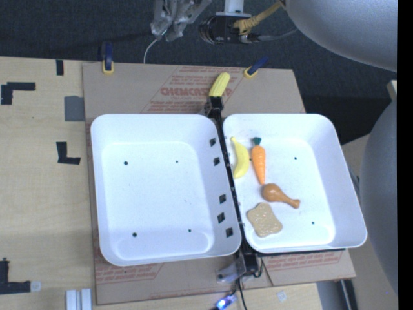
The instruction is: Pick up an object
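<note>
The gripper (173,15) is hanging beyond the table's (39,173) far edge; its state cannot be determined. Well below it in the view, the right white plastic bin (322,173) is holding a yellow toy banana (240,157), an orange toy carrot (258,163), a brown toy drumstick (279,194) and a tan bread slice (264,219).

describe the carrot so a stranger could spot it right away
Look in the right bin, near its left wall. Beside the banana lies the carrot: a slim orange cone with a small green top, unlike the brown drumstick and tan bread slice below it.
</note>
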